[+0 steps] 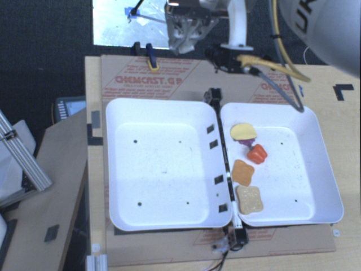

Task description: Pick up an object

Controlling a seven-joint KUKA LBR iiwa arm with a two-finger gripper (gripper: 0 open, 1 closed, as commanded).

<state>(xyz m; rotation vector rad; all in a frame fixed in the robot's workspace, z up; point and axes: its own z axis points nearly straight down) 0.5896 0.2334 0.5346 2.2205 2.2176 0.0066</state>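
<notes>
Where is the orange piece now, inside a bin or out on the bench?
Inside. The orange piece lies flat on the floor of the right bin, near the divider, between a red piece and a beige slice.

Two shallow white bins, the left bin (121, 168) and right bin (316, 168), are set side by side on a cardboard sheet (169, 79) printed in red. A reflective metal plate (115, 13) is seen beyond. An aluminium rail (22, 157) lies at far left.

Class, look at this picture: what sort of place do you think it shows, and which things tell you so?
Probably a robotics lab test bench: a robot arm hangs above two white bins, and small toy-like food pieces lie in the right bin.
</notes>
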